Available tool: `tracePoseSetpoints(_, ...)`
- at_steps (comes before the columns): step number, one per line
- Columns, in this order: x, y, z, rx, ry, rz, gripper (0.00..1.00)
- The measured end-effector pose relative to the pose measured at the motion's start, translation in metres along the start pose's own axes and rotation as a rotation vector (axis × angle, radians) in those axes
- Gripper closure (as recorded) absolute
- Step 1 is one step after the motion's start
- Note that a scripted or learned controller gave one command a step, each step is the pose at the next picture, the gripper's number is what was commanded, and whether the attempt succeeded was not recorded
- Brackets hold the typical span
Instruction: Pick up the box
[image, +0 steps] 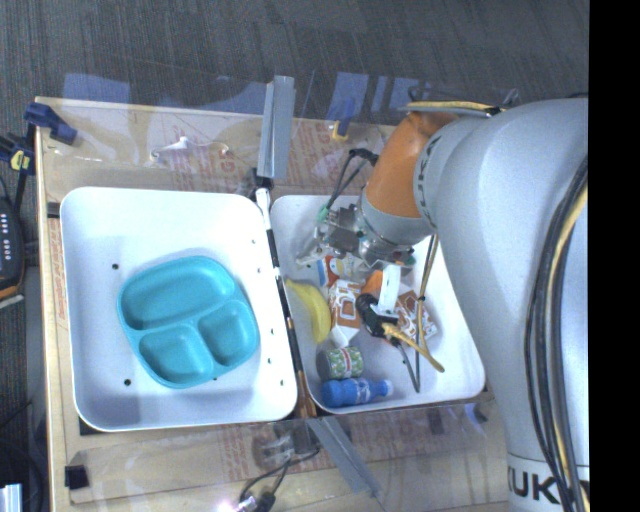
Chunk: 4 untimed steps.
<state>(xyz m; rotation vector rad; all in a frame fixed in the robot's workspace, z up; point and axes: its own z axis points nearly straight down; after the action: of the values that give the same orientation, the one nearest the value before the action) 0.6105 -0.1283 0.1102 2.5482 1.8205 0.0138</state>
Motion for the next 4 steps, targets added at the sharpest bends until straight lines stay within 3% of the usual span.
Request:
tracePoseSetpoints(1,-0.016,0.048,0.011,0.001,0.001,-0.051,0.00)
tracePoseSetpoints(2,-0.016,0.045,0.011,0.004,-0.003,-0.198,0.00)
tracePoseSetpoints(4,-0.016,0.058,0.011,-0.001,-0.001,-0.243,0.00)
